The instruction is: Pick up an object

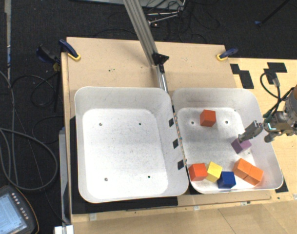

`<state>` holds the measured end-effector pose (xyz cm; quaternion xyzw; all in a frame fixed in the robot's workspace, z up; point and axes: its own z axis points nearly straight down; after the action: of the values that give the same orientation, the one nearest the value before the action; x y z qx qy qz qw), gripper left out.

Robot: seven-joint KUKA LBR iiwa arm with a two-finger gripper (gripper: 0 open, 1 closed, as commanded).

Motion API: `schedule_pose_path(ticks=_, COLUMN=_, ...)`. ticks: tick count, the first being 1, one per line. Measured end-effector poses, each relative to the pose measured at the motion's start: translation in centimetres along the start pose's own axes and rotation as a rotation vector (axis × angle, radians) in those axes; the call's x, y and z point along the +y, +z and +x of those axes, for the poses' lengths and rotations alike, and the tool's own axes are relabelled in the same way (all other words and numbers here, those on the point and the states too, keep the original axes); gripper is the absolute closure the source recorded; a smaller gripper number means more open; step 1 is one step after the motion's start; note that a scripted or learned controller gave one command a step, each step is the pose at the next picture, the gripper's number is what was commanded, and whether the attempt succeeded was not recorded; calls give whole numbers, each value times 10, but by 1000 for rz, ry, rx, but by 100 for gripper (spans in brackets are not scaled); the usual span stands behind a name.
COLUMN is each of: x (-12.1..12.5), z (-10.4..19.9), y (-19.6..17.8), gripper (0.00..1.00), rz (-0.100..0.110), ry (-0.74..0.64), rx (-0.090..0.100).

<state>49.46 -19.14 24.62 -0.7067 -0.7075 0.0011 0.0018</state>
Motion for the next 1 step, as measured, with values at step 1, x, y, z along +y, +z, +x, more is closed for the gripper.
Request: schedule_pose_path(ticks=1, x=1, z=0, y=-2, gripper=0, rz=-4, ry=0, rx=-1)
